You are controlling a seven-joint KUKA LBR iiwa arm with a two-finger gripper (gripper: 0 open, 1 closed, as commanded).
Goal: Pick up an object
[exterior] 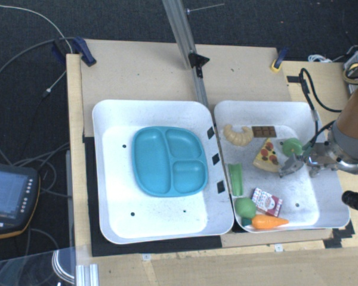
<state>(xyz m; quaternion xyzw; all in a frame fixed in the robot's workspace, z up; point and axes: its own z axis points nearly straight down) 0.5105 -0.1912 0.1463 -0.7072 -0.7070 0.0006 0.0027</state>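
White bin — pincer beside pizza slice

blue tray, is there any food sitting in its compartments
No, the blue tray lies bare in the left bin; the toy foods, like the carrot, are all in the right bin.

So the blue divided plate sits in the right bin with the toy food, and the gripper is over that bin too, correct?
Not quite. The camera view shows the blue divided plate alone in the left bin. The toy food, such as the carrot and pizza slice, lies in the right bin, and the gripper is over that bin.
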